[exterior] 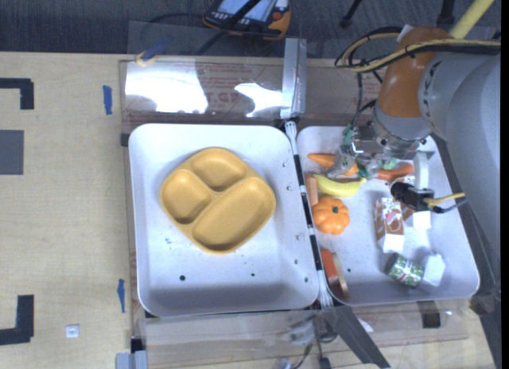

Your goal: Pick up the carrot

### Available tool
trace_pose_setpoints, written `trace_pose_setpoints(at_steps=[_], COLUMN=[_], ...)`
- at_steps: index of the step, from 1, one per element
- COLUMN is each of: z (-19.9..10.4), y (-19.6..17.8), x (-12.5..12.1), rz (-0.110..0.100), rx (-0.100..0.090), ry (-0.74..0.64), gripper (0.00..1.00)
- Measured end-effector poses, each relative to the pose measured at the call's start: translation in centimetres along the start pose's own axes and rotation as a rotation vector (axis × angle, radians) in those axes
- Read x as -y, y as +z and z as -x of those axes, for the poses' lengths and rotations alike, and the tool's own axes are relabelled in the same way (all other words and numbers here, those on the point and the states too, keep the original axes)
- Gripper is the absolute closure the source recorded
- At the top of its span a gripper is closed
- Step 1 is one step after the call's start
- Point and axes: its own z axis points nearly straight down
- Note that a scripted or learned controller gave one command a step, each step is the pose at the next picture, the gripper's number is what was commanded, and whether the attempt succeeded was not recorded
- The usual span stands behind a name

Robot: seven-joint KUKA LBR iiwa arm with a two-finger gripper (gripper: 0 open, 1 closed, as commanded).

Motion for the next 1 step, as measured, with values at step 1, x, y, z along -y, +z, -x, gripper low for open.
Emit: trace_pose_setpoints(at_steps=[1], z=[-1.69], y=[-9.25], x=[-0.23], rz=[0.034], rx=[0.005], ry=[-0.040], gripper=[1.00])
